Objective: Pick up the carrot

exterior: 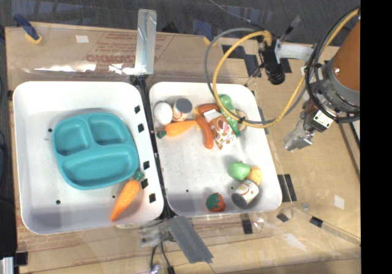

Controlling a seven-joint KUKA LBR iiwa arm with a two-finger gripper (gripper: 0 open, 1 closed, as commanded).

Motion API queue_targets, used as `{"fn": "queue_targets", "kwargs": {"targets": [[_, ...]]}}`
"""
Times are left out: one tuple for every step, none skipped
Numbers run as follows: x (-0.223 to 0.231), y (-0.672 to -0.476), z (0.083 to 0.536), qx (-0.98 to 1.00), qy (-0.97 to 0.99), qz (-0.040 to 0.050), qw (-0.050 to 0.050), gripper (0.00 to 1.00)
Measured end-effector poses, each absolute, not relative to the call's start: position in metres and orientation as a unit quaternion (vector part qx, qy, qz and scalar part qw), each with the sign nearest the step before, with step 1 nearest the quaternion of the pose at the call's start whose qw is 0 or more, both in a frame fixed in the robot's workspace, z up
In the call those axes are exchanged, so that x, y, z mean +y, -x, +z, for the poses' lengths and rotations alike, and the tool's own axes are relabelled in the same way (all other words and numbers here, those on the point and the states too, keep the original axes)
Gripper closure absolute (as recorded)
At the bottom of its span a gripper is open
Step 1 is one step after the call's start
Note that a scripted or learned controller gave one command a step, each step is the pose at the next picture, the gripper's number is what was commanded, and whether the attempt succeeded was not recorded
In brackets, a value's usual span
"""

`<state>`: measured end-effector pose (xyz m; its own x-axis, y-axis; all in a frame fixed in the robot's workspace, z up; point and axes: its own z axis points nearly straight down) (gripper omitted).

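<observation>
Two shallow white plastic bins sit side by side on the bench, and each holds something orange and tapered: in the left bin, a plump orange toy carrot with a small green top lies near the front right corner, just beside the lower right edge of a teal plastic divided plate; in the right bin, a second orange carrot-shaped toy lies near the back left, close to a white egg-shaped toy and touching or nearly touching a reddish sausage-shaped toy. A green pear-like toy and a round red-and-green toy lie toward the front of that bin. Well off to the right, outside both bins and over bare bench, hangs the grey arm's two-finger gripper; it carries nothing, but whether its claw is spread or pressed together I cannot tell at this size and angle. By my reading, the task is at its very start, with the approach not yet made. The next move calls for a long reach leftward to bring the gripper above one carrot, then a descent with the claw straddling the narrow body; the one in the left bin looks the easier target, lying clear of clutter, though the bin wall and plate rim crowd it on two sides.
</observation>
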<state>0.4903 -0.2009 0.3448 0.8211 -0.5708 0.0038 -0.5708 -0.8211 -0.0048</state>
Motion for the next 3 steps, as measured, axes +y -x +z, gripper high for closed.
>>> {"fn": "queue_targets", "kwargs": {"targets": [[-0.209,-0.506,0.353,0.158,0.987,-0.0027,0.002,1.0],[-0.208,-0.509,0.473,0.097,0.995,-0.0051,0.001,1.0],[-0.209,-0.494,0.392,0.111,0.994,0.0005,0.004,1.0]]}}
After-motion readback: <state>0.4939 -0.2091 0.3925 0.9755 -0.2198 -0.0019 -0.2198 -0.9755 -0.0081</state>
